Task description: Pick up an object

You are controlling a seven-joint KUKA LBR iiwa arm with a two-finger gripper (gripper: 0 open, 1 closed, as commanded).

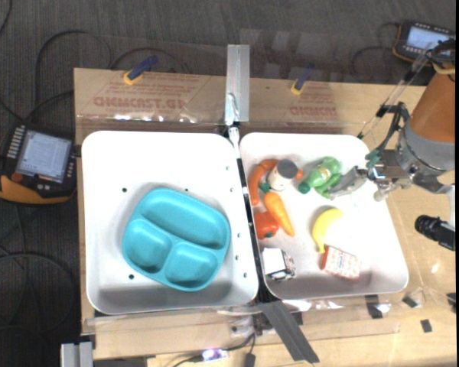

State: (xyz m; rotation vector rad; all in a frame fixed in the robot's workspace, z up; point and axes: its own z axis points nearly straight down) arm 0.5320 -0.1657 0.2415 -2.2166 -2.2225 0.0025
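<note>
Two white bins sit side by side on my bench. From big to small, first comes the left bin [99, 205], and it holds a blue tray [176, 238] with three parts. Next is the right bin [382, 266], where all the small toys lie. My arm [436, 121] reaches in from the right, with its orange band up high.

My gripper [357, 180] hangs over the far right part of the right bin. I cannot tell if it is open or closed from up here.

What matters most for my next move is the green toy [321, 174]. It lies just to the left of my gripper, very close, maybe touching. Its long side runs left to right, pointing at the gripper. I think this is the thing to go for, since it is nearest.

A yellow banana [325, 224] lies a bit nearer to me than the green toy, standing mostly near to far. A small red and white box [341, 262] sits near it, toward the front. Farther left are an orange carrot [278, 211], a red toy [265, 224] and a small grey ball [287, 167].

I think the banana is far enough off not to block a grab. The bin wall on the right is close, so I should be careful there.
</note>
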